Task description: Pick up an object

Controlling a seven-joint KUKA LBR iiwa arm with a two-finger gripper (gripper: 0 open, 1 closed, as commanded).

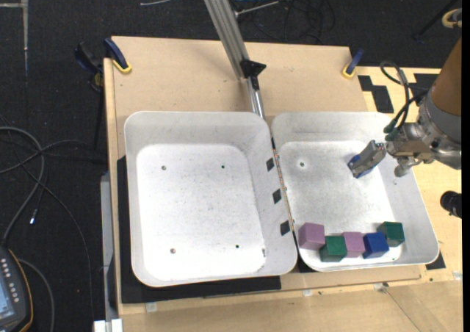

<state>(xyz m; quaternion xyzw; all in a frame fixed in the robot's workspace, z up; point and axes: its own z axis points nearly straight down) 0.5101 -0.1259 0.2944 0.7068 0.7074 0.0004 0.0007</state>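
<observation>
Two shallow white bins sit side by side on a wooden bench. The left bin (194,198) holds nothing I can make out. The right bin (345,191) holds five small blocks crowded along its near edge: a light purple block (312,234), a dark green block (333,247), a pink block (354,243), a blue block (375,244) and a teal block (393,232). They lie in a rough row running left to right, each touching or just beside its neighbour.

The arm reaches in from the right. Its gripper (365,161) hangs above the bare far part of the right bin, well apart from the blocks. I cannot tell whether its fingers are spread or closed, and nothing shows between them.

The blocks look like small, rigid, light cubes, likely wood or plastic, not fragile, with smooth faces that could slip. Being roughly cubic, none has a clear long axis; several sit slightly turned against the bin's edge. The purple block at the left end seems the easiest, gripped across two opposite flat sides, since its left face is free.
</observation>
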